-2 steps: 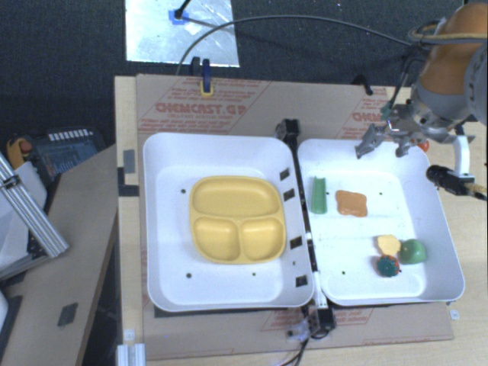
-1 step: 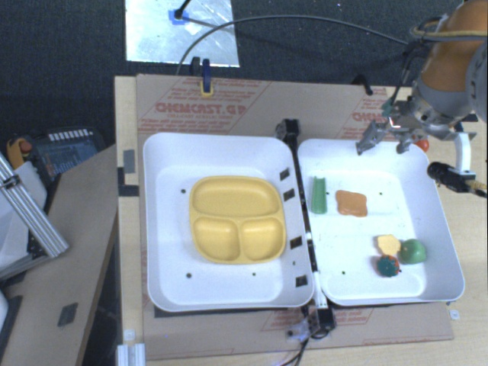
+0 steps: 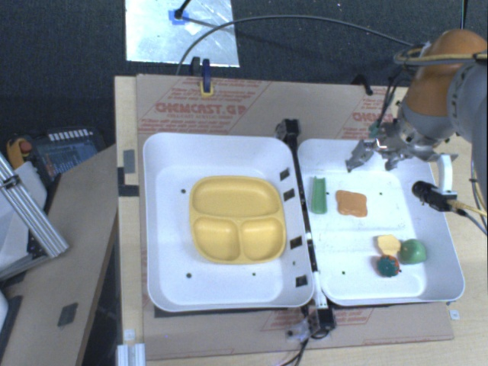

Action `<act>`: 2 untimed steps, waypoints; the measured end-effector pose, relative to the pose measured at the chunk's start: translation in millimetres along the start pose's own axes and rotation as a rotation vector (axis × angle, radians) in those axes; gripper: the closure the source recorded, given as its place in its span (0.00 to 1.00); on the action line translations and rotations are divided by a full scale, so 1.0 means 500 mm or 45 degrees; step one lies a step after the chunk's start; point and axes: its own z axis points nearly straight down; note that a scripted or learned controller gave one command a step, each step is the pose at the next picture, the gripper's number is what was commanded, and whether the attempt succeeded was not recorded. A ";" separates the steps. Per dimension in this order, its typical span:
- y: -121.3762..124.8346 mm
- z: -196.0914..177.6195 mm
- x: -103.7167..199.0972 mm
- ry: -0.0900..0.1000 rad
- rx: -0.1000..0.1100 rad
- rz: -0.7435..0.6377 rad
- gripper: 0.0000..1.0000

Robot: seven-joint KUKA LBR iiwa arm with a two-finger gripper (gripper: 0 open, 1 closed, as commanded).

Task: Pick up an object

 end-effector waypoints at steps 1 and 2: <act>0.003 0.123 -0.008 0.000 0.000 0.000 0.00; 0.005 0.125 -0.007 -0.001 -0.005 -0.002 0.00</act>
